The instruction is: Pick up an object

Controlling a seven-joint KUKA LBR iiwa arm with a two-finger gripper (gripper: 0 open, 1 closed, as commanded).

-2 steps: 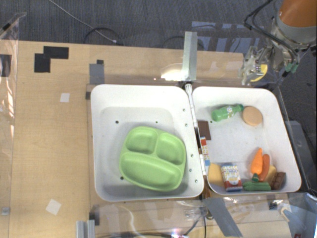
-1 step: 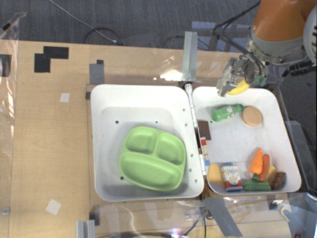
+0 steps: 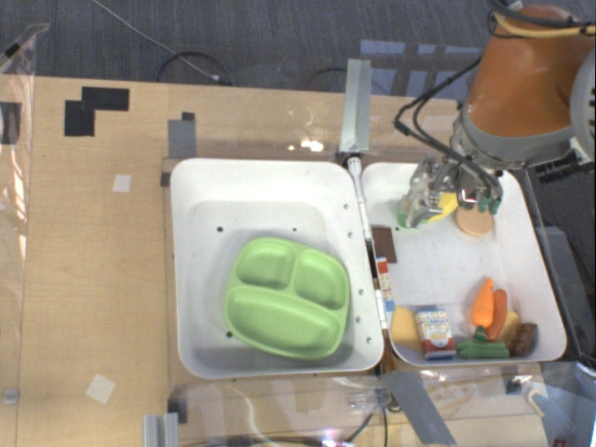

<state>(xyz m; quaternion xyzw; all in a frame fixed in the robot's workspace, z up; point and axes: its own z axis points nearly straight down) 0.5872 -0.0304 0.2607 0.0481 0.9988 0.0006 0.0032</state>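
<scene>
My gripper [image 3: 450,196] hangs low over the back of the right bin [image 3: 549,277], below the arm's orange band. A yellow object [image 3: 444,204] sits right under it, with a small green piece [image 3: 406,218] at its left and a tan round piece [image 3: 476,223] at its right. From this angle I cannot tell whether the yellow object is held or merely lies beneath the gripper. Along the bin's front lie an orange carrot [image 3: 482,303], a small printed carton [image 3: 435,331] and a yellow wedge [image 3: 402,324].
A green divided plate [image 3: 287,296] lies in the left bin [image 3: 200,250]. A brown block [image 3: 384,245] and a thin striped item [image 3: 383,282] lie by the divider. A brown bar [image 3: 523,339] and a green piece [image 3: 484,349] sit at the right bin's front corner.
</scene>
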